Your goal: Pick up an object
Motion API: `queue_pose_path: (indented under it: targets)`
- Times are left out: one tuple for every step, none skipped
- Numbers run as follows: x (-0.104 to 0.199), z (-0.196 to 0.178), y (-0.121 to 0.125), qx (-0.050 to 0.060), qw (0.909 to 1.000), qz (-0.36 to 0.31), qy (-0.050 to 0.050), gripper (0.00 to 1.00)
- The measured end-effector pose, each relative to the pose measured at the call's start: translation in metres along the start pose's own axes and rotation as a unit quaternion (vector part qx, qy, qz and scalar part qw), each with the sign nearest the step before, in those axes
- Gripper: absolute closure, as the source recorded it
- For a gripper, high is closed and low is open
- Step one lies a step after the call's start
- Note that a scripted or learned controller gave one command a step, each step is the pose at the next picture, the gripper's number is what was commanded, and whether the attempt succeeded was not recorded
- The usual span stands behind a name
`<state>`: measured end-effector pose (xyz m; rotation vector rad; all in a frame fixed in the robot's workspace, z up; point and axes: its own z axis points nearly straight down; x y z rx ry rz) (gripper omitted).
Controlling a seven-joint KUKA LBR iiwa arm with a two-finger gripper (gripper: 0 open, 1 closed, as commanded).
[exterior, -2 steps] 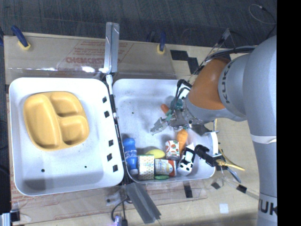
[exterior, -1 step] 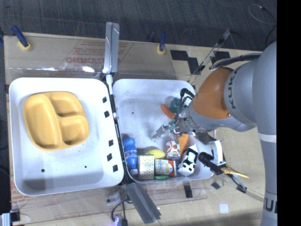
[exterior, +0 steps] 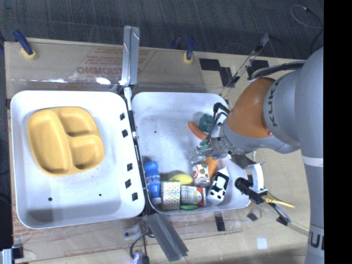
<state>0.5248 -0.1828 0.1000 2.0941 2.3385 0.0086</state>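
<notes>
Objects (exterior: 184, 190) for picking lie heaped in the lower right corner of the right bin (exterior: 165, 120): you see a blue bottle (exterior: 150, 179), cartons, a carrot (exterior: 196, 129). The gripper (exterior: 209, 146) sits low over the pile, right of centre. The left bin (exterior: 27, 202) holds a yellow tray (exterior: 65, 140).

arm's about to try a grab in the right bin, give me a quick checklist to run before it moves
1. Pincer over the right white bin: ok, low among the items at its right side.
2. Pincer open or shut: cannot tell, the wrist hides it.
3. Anything between its tips: cannot tell.
4. Targets within reach: ok, orange carrot-shaped toy and teal object lie beside it.
5. Crowding: not ok, blue bottle, yellow round object and small cartons sit packed along the front wall.
6. Yellow sectioned tray in the left bin: ok, apart.
</notes>
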Motion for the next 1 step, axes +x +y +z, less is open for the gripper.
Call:
queue_pose_path:
  targets:
    - [-0.0217, 0.01, -0.0031, 0.002, 1.0, -0.001, 0.002, 1.0]
